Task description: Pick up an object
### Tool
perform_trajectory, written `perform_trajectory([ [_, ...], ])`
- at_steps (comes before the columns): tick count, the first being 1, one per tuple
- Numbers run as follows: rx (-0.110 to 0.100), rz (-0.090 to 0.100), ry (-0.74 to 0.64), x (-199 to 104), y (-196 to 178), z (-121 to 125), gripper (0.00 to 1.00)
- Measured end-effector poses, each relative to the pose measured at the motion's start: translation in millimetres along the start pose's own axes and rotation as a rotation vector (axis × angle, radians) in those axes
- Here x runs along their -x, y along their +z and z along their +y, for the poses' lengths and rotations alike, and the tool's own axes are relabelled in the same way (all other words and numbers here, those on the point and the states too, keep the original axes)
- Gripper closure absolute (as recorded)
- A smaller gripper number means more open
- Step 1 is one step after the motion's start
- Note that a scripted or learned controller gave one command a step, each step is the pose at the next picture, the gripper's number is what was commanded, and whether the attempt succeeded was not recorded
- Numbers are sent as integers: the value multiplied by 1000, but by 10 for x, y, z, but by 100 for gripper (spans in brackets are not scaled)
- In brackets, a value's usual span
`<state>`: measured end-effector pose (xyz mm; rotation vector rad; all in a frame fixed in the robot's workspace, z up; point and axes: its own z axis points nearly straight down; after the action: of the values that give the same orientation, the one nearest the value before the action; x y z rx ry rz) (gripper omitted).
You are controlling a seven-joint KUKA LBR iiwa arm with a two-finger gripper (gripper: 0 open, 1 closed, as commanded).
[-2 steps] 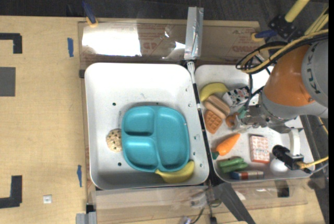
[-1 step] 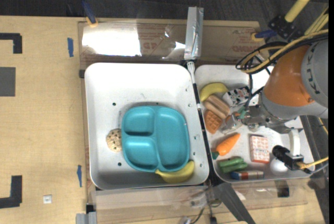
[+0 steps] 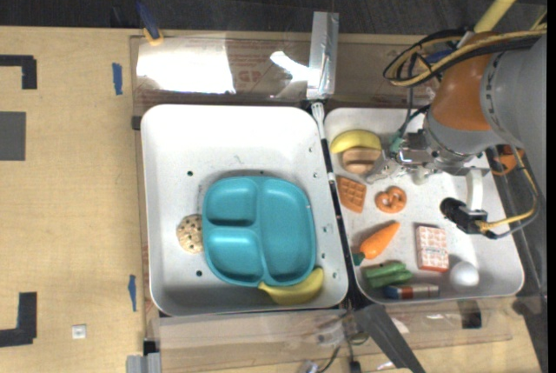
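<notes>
My gripper (image 3: 393,164) hangs over the upper middle of the right bin (image 3: 504,254), below the arm's orange band. It sits just right of a brown bun-like toy (image 3: 358,159) and a yellow toy (image 3: 354,141), and just above an orange pretzel toy (image 3: 391,200). Nothing shows in its grasp. A waffle piece (image 3: 351,193), a carrot (image 3: 379,240), a green vegetable (image 3: 384,273), a pink wafer block (image 3: 431,247), a white egg (image 3: 464,275) and a red and blue marker (image 3: 410,291) lie lower in the same bin.
The left bin (image 3: 234,132) holds a teal divided plate (image 3: 259,228), a cookie (image 3: 189,233) to its left and a banana (image 3: 294,287) at its lower edge. Black and yellow cables (image 3: 473,219) trail from the arm over the right bin's right side.
</notes>
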<state>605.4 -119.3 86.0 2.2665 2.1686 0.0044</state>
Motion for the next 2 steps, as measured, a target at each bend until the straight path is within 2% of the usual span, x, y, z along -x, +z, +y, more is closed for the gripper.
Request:
perform_trajectory([
  [1,-57,7,-29,42,24,420,0],
  [2,-51,3,-31,46,-42,434,100],
])
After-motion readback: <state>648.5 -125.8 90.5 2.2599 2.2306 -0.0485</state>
